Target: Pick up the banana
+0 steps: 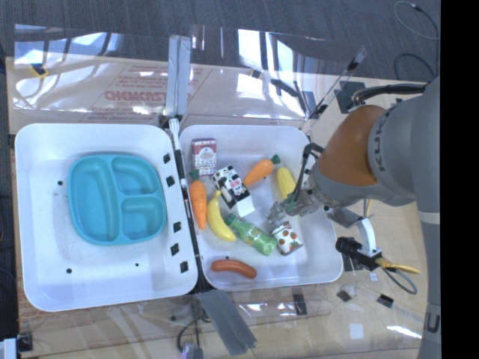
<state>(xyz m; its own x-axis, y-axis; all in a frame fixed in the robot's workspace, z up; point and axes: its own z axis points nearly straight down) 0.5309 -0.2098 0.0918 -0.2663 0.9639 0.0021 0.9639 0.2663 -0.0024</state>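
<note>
The banana (218,220) lies in the right bin (323,269), left of centre, lengthwise between an orange carrot (197,203) and a green bottle (251,234). My gripper (285,209) hangs low over the bin's right half, just above a red-and-white can (287,238) and below a short yellow piece of fruit (286,182). It is well to the right of the banana, with the green bottle between them. Nothing shows in its grasp.
The right bin also holds a red carton (203,156), a cow-patterned box (230,185), a second carrot (259,172) and a sausage (233,268) near the front wall. In the left bin (37,275) sits a blue divided tray (117,199).
</note>
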